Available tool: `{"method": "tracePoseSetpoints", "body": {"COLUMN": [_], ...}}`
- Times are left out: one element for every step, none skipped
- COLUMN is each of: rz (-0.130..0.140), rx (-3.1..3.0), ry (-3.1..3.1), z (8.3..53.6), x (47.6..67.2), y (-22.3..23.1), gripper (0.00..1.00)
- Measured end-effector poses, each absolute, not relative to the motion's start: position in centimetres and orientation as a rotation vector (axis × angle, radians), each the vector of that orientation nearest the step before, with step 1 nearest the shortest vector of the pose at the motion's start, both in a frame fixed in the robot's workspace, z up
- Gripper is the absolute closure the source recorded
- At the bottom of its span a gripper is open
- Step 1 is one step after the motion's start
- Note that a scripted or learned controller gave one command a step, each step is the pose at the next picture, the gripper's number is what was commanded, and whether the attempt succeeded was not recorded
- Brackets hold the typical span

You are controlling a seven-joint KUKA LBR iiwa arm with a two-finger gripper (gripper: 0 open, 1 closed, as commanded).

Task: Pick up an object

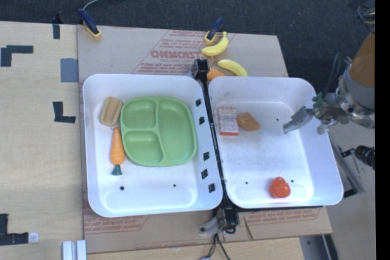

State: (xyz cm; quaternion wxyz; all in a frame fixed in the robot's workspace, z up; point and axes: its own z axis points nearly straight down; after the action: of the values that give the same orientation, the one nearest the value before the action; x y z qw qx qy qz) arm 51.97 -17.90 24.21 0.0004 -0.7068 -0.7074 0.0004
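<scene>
My gripper (309,123) hangs over the right edge of the right bin (317,161). It is open, its fingers spread with nothing between them. Left of it in that bin lie a brown pastry-like piece (248,122) and a small red and white box (227,120), both well apart from the fingers. A red tomato (280,187) sits near the bin's front wall. The left bin (152,198) holds a green divided plate (158,131), a carrot (117,149) and a tan bread slice (111,111).
Two yellow bananas (216,45) (232,67) and an orange item (213,74) lie on the cardboard behind the bins. Clamps (90,22) hold the cardboard's back edge. Black clips run along the divider (209,143) between the bins.
</scene>
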Motion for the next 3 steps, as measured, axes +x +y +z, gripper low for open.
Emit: {"method": "tracePoseSetpoints", "body": {"rz": [0.002, -0.007, -0.009], "rx": [-2.218, -2.223, -2.223], "ry": [-2.222, -2.227, -2.227], "z": [17.5, 8.9, 8.9], "x": [56.6, 60.5, 64.8], "y": [-13.9, -9.4, -9.4], "gripper": [0.00, 0.00, 0.00]}}
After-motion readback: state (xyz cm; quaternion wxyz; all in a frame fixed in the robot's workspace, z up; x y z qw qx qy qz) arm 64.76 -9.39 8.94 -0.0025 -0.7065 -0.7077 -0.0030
